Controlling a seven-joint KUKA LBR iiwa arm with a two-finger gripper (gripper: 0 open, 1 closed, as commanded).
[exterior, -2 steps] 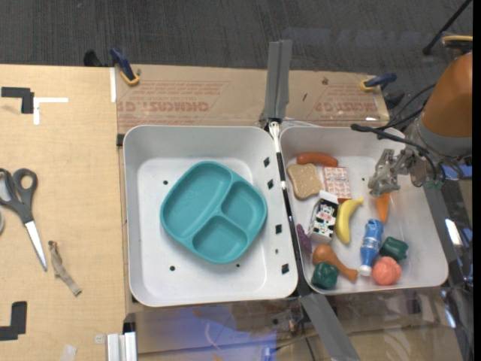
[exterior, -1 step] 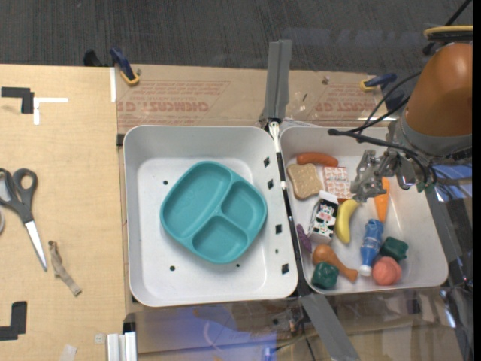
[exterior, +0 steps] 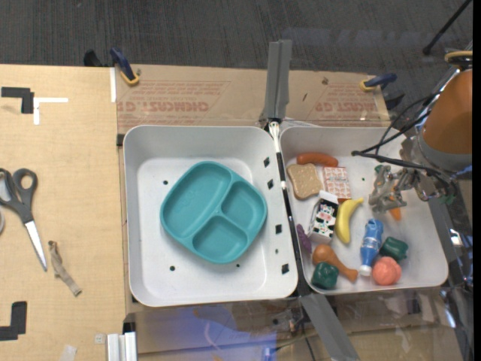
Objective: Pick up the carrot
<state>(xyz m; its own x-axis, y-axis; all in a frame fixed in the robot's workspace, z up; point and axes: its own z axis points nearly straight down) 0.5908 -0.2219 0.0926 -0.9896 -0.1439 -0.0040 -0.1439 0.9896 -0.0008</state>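
**Carrot tucked just under the gripper in the right bin**

Camera view: the gripper [exterior: 387, 195] hung low over the right bin [exterior: 422, 235], near its far-right side. Whether it was spread or closed could not be told. A small orange piece, judged to be the carrot [exterior: 396, 214], showed just below and slightly right of it. Most of it was hidden, so its long axis was unclear. A blue bottle [exterior: 370, 243] and a green toy [exterior: 394, 247] lay just beyond the carrot, and a banana [exterior: 344, 220] lay to the left. They crowded any descent. An orange sausage [exterior: 317, 159] lay well apart.
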